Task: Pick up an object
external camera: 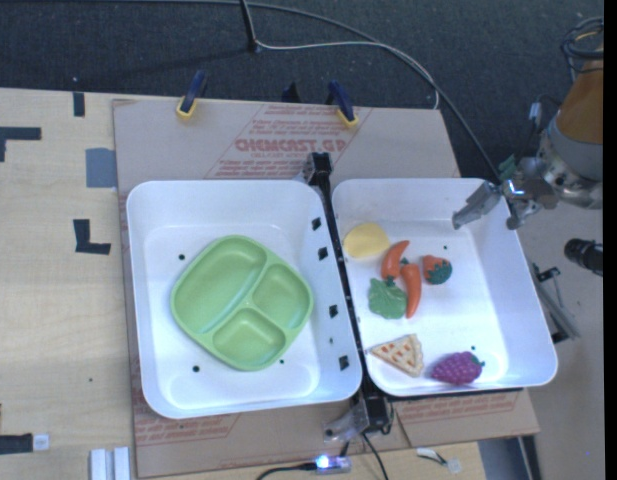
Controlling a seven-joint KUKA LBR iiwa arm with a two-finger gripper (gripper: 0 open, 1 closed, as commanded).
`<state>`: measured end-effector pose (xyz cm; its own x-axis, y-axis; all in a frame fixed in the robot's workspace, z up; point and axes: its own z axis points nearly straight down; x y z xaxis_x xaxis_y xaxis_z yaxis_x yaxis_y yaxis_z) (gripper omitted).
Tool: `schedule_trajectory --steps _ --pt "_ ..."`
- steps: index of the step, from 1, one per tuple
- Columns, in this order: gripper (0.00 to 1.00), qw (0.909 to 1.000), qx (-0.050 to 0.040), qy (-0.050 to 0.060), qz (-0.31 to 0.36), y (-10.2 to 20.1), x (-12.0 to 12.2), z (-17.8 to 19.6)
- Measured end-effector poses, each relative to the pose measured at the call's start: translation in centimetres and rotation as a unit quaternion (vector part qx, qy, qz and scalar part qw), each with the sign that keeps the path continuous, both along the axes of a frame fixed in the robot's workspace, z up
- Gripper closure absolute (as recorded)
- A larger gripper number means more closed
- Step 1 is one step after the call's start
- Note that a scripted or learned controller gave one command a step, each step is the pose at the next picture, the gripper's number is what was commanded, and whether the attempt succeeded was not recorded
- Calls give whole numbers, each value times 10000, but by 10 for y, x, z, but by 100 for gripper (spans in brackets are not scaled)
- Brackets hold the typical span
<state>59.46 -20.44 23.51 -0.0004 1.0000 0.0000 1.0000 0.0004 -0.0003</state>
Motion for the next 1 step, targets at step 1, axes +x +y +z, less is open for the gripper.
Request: schedule_trajectory --steps 1 --pt "0 10000 6 24 2 8 6 -53"
